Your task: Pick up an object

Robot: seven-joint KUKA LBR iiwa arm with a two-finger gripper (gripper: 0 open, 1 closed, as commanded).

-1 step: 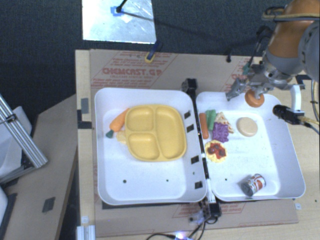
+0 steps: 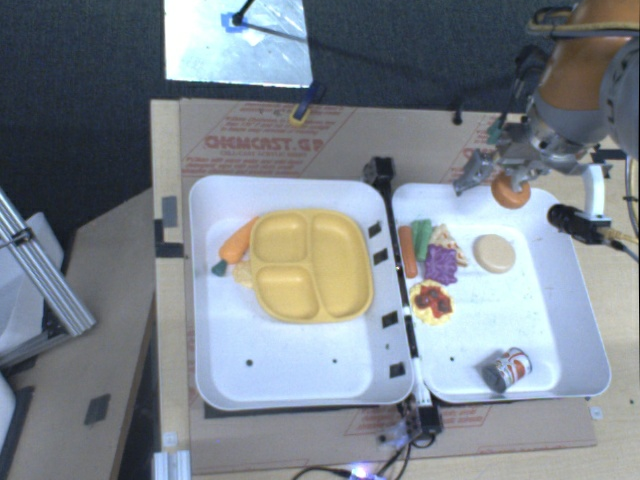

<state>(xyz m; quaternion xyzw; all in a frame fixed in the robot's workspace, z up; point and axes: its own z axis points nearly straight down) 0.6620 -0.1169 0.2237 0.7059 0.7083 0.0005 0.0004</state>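
Observation:
My gripper (image 2: 497, 180) hangs over the back rim of the right bin (image 2: 580, 308). A small orange ball (image 2: 511, 194) sits right under it, touching or nearly touching it; whether it is gripped is unclear. Further forward in that bin lie a tan round bun (image 2: 494, 254), a red sausage (image 2: 407, 251), a green pod (image 2: 423, 238), a purple bunch (image 2: 441, 265), a red and yellow pizza piece (image 2: 433, 302) and a tipped can (image 2: 507, 369) near the front.
The left bin (image 2: 215, 348) holds a yellow divided plate (image 2: 305, 265), with a carrot (image 2: 237, 240) at its back left edge. A black divider (image 2: 395, 268) runs between the bins. A shiny sheet (image 2: 238, 28) lies on the floor beyond the bench.

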